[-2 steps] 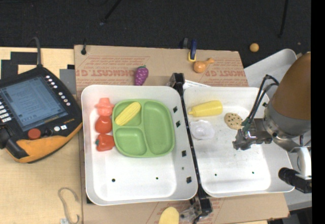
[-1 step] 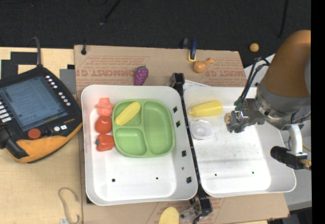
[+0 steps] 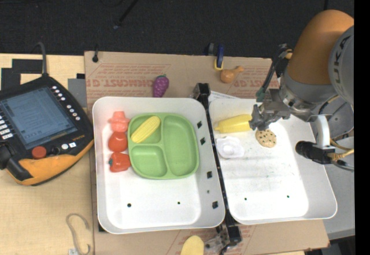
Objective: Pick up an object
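My gripper (image 3: 261,121) hangs over the back of the right bin (image 3: 289,190). Its tip is just right of a yellow banana-like toy (image 3: 233,125) and just above a round chocolate-chip cookie (image 3: 266,139). A white crumpled object (image 3: 229,147) lies near the bin's left wall, below the yellow toy. I see nothing between the fingers. In the left bin (image 3: 150,202) a green divided plate (image 3: 164,146) carries a yellow corn cob (image 3: 144,128). Red and pink toy pieces (image 3: 118,141) lie along that bin's left side.
A purple grape bunch (image 3: 161,85) and an orange toy duck (image 3: 230,74) sit on the cardboard behind the bins. A teach pendant (image 3: 39,126) lies at the left. A yellow object (image 3: 192,245) lies in front of the bins.
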Robot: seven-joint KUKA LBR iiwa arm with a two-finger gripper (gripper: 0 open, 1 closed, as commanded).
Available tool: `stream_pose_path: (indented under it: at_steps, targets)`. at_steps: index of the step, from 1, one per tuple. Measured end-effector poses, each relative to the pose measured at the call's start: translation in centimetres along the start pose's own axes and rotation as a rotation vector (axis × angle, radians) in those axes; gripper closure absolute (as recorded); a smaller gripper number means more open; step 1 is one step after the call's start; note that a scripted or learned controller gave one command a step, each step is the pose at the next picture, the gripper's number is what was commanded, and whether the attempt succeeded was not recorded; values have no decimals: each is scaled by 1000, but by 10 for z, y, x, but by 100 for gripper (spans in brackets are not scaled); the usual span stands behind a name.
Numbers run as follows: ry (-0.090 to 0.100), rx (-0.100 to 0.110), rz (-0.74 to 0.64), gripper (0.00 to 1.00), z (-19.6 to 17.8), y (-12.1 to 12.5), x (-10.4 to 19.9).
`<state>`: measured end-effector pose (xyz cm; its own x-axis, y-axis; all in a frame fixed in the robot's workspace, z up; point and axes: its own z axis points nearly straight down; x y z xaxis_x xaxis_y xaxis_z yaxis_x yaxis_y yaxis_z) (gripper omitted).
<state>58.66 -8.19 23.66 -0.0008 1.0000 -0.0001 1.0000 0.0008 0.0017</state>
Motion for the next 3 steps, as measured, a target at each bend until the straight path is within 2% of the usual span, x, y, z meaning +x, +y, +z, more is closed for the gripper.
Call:
stream_pose_path:
  at_steps: [1, 2, 3]
  targets:
    - [1, 5, 2, 100, 4, 0, 9]
    - [0, 5, 2, 100, 16, 6, -4]
    - [1, 2, 1, 100, -1, 1, 2]
